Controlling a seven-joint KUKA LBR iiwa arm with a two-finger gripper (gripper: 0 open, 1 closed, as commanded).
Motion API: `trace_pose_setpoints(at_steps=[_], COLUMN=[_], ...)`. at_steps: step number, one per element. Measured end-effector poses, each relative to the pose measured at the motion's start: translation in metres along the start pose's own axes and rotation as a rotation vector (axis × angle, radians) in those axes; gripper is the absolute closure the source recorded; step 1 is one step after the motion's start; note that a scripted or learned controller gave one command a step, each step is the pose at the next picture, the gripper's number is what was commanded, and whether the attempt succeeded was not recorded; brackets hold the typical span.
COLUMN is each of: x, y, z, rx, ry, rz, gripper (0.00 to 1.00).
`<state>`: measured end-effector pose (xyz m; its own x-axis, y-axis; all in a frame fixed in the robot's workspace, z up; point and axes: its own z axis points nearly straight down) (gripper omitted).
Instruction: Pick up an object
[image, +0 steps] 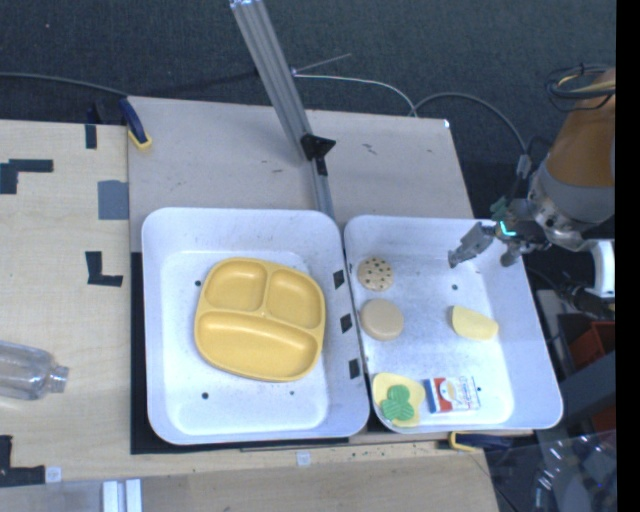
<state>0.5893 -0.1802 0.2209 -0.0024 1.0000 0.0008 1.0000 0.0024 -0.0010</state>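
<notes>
The right bin (520, 330) holds several small items: a speckled cookie (375, 272), a round beige bun (382, 320), a yellow wedge (473, 323), a green piece on a small yellow disc (398, 402) and a small printed carton (452, 394). My gripper (486, 252) hovers over the bin's far right corner, above and a little right of the yellow wedge. Its two fingers (463, 252) stand spread apart, open, with nothing between them.
The left bin (165, 300) carries a yellow divided tray (261, 318). A metal pole (285, 90) slants up from the far edge between the bins. A clear bottle (25, 370) lies on the bench at far left. Cables trail behind the right bin.
</notes>
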Motion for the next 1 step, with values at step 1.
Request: trace_pose_setpoints(at_steps=[1], x=[0.0723], y=[-0.0435], z=[0.0965], rx=[0.011], ry=[0.004], rz=[-0.002], gripper=[0.00])
